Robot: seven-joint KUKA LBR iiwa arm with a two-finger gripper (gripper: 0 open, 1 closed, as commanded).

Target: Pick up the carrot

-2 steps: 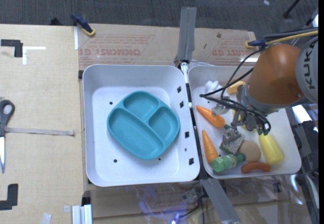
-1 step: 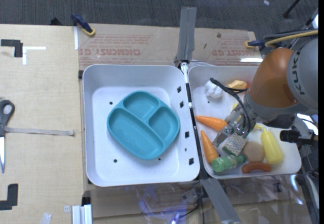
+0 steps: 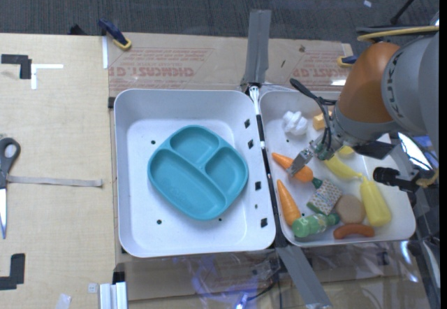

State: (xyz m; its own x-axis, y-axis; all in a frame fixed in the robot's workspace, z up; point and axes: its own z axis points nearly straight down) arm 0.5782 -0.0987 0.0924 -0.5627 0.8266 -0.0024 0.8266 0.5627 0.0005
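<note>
Lengthwise, carrot (image 3: pixel 288 202) lies near-vertical, tip toward top, right bin (image 3: pixel 401 231)

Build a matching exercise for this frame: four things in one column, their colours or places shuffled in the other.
Things:
1. divided plate
2. carrot
3. gripper
4. scissors

Descriptions:
A. on the bench, left of both bins
B. teal, in the left bin
C. orange, along the right bin's left wall
D. low in the right bin, over a smaller orange piece

Pairs: 1-B, 2-C, 3-D, 4-A

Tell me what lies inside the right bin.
The right bin holds two carrots, a yellow banana, a sausage and green broccoli. The arm covers its far right corner.
</note>
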